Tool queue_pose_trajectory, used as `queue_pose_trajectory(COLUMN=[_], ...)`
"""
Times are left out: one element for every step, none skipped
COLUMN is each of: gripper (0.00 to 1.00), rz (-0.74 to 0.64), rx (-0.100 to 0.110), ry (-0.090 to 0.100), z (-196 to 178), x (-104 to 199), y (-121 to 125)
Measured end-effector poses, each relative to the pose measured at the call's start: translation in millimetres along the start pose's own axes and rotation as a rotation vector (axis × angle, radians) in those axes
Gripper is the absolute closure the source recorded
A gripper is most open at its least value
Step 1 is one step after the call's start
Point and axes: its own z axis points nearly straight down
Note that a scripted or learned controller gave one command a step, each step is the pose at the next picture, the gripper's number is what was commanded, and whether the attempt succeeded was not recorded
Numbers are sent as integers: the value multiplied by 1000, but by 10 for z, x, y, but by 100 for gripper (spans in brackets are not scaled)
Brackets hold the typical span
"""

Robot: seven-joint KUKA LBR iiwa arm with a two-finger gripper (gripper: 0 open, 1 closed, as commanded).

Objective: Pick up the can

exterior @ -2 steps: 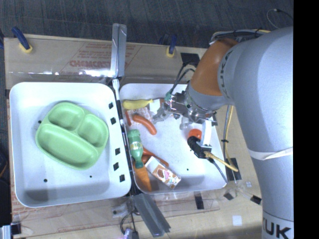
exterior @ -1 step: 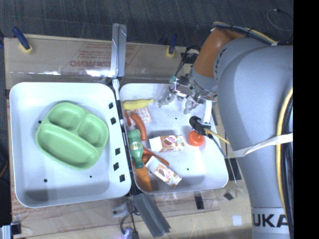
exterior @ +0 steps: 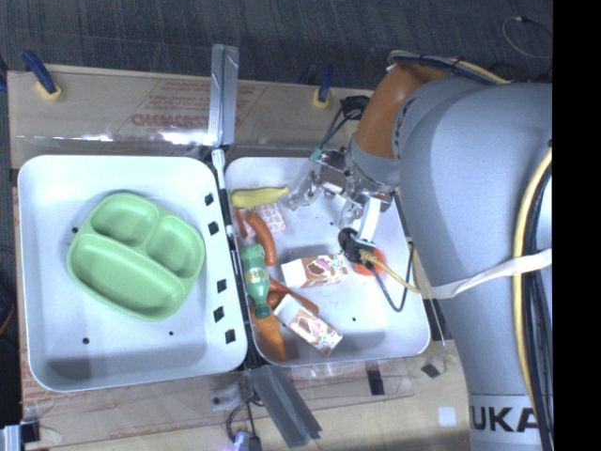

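Observation:
My gripper (exterior: 310, 188) hangs low over the far part of the right bin (exterior: 399, 332), just right of a yellow banana (exterior: 260, 196). A small pale, pink-patterned item (exterior: 271, 217) lies below the banana, to the gripper's lower left; I cannot tell whether it is the can. A red-orange object (exterior: 373, 256) is partly hidden under the wrist near the bin's right wall. Nothing shows between the gripper's tips.
The right bin also holds an orange sausage (exterior: 267, 241), a green bottle (exterior: 254, 272), a carrot (exterior: 270, 336) and two printed cartons (exterior: 317, 271) (exterior: 313, 329). A green divided plate (exterior: 136, 254) sits in the left bin (exterior: 56, 346). The arm covers the right bin's right side.

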Motion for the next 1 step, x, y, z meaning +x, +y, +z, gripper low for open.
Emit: queue_pose_trajectory(gripper=[0], rz=[113], rx=[2], ry=[0], z=[5], x=[-72], y=[-148])
